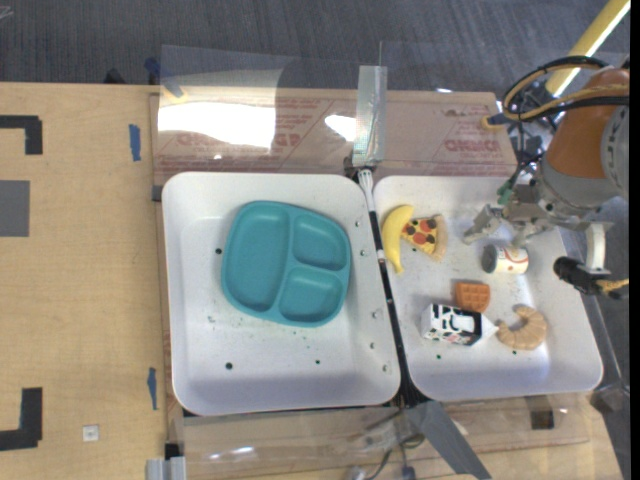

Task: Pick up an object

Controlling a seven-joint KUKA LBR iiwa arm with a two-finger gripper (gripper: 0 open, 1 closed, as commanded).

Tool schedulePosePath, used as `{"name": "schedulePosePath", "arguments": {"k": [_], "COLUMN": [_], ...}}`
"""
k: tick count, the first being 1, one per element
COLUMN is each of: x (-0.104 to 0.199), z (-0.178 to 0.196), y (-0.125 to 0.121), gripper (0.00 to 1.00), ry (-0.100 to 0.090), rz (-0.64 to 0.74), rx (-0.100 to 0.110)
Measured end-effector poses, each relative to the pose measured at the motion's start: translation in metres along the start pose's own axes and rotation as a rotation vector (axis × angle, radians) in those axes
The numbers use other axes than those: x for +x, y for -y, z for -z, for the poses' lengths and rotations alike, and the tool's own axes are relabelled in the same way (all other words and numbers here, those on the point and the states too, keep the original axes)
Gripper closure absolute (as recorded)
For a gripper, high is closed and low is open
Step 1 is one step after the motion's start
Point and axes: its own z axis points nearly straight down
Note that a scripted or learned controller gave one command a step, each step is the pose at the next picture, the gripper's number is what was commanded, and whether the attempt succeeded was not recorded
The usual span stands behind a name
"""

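Table: my table (80, 268) is tan board with black corner marks and blue tape tabs.
Floor: dark grey carpet behind.
Left bin (190, 298): holds a teal divided plate (287, 263).
Right bin (570, 363): banana (396, 236), pizza slice (425, 235), croissant (524, 329).
Pincer (508, 230): mine, fingers spread, over a small white ball (515, 260) in the right bin.

No legible text or labels
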Motion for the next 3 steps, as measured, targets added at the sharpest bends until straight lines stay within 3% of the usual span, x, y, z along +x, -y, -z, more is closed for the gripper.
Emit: {"name": "schedulePosePath", "arguments": {"k": [1,2,3], "x": [0.018,0.050,0.076], "z": [0.000,0.001,0.001], "y": [0.067,0.098,0.140], "gripper": [0.00,0.00,0.00], "ry": [0.006,0.006,0.005], "rz": [-0.481,-0.874,-1.158], "rx": [-0.001,-0.004,-0.007]}}
